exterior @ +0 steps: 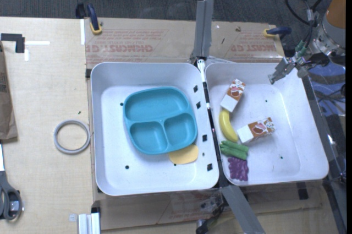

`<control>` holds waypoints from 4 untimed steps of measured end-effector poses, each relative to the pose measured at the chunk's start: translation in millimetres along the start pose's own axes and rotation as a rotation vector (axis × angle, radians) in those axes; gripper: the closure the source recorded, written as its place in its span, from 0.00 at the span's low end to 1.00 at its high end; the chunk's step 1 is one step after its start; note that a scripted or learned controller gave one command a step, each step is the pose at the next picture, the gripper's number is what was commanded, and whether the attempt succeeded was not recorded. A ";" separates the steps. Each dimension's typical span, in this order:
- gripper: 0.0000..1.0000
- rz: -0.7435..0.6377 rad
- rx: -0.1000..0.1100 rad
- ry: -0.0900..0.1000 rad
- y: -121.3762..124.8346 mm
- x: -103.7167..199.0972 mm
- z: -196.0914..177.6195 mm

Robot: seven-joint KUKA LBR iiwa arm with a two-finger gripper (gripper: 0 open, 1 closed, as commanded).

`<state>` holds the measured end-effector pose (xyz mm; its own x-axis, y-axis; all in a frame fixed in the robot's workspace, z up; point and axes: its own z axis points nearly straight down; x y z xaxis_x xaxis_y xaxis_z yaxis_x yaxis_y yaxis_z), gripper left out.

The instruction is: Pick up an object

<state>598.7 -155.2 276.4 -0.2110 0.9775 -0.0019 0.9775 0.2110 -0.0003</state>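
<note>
The right bin [308, 117] holds a small white and orange carton [233, 95], a second carton [257, 130] lying on its side, a yellow banana [227, 125], a green pea pod [234, 148] and a purple bunch of grapes [238, 168]. In the left bin [104, 117] lies a blue divided plate [160, 120] with a flat yellow piece [184, 155] at its near edge. My gripper [279, 73] hangs over the right bin's far right corner, up and to the right of the cartons, and touches none of the objects.
A metal divider [203, 29] runs between the bins at the back. On the bench to the left lie a grey tape ring [72, 136] and scissors [8, 202]. Blue and yellow clamps [92, 18] grip the cardboard behind the bins.
</note>
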 end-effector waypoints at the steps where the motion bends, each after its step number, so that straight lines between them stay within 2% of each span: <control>1: 0.00 0.043 0.002 0.001 24.8 -23.1 87.6; 2: 0.00 -0.022 0.001 0.002 20.3 43.8 160.9; 3: 0.00 -0.014 0.001 0.001 -30.3 -45.0 173.3; 4: 0.00 -0.158 -0.002 0.000 31.6 -8.8 107.1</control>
<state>631.5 -157.3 169.4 -0.3618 0.9323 -0.0019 0.9323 0.3618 0.0013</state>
